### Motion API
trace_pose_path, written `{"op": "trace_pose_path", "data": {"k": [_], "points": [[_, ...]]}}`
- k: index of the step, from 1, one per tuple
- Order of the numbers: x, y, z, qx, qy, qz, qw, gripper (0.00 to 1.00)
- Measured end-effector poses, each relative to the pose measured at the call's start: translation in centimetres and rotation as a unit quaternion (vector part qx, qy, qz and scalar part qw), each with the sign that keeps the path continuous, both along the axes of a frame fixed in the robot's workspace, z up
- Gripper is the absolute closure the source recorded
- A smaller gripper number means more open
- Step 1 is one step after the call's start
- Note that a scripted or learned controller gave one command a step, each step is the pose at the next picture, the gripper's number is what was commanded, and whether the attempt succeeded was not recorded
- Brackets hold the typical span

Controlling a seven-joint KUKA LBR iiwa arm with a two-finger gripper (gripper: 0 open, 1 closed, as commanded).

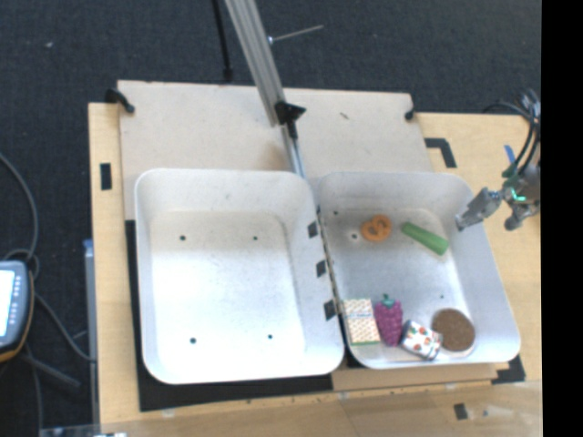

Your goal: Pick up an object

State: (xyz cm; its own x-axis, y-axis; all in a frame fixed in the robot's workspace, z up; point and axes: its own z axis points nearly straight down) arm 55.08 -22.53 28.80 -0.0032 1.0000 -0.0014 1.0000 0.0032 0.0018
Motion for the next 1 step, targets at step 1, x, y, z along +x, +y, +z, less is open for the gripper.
{"op": "trace_pose_path", "data": {"k": [1], "points": [[-0.95,-0.12,-4.80,-0.0003,0.002,-0.002,1.0000,0.00]]}}
